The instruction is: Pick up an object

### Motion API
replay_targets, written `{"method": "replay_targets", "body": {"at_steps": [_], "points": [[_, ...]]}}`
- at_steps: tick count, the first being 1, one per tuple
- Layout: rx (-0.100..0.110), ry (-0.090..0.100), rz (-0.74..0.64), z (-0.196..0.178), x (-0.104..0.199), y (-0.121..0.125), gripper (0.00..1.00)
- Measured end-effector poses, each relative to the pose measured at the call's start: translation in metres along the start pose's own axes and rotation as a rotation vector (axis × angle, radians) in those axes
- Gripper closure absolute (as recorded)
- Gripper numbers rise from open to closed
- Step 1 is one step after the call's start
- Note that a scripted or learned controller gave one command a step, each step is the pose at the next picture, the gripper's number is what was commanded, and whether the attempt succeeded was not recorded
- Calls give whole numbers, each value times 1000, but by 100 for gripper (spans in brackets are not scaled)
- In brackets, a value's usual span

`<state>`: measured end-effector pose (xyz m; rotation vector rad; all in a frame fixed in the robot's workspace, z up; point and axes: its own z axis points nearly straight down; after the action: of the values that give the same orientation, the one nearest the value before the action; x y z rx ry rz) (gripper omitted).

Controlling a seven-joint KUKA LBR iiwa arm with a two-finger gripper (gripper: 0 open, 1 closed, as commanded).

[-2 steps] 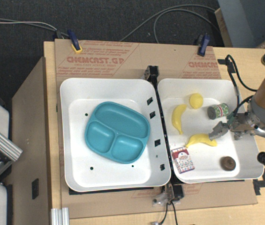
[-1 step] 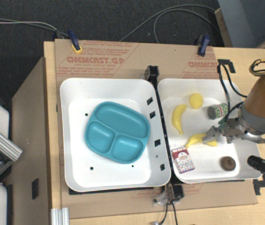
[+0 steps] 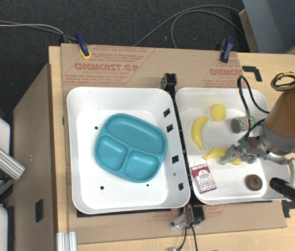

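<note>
My gripper [image 3: 234, 156] is low in the right bin [image 3: 225, 95], coming in from the right under the grey and orange arm [image 3: 288, 122]. It sits on top of a small yellow object [image 3: 215, 152], whose ends show on both sides of it. A yellow banana [image 3: 198, 131] lies just to the upper left, with a yellow ball [image 3: 218, 112] beyond that. A small grey and green can [image 3: 239, 124] lies close above the gripper. Toward the bin's front are a brown round object [image 3: 253, 181] and a red and white packet [image 3: 203, 177].
The left bin [image 3: 79, 140] holds a teal divided plate [image 3: 130, 147]. A black divider with clips [image 3: 174, 135] runs between the bins. Black cables [image 3: 249, 103] hang over the right bin's far right corner. Cardboard [image 3: 137, 61] lies behind the bins.
</note>
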<state>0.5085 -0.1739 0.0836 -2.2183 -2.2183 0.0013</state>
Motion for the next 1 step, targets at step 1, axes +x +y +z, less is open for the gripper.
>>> {"method": "replay_targets", "body": {"at_steps": [1], "points": [[-4,-1,0,-12,0,1,100]]}}
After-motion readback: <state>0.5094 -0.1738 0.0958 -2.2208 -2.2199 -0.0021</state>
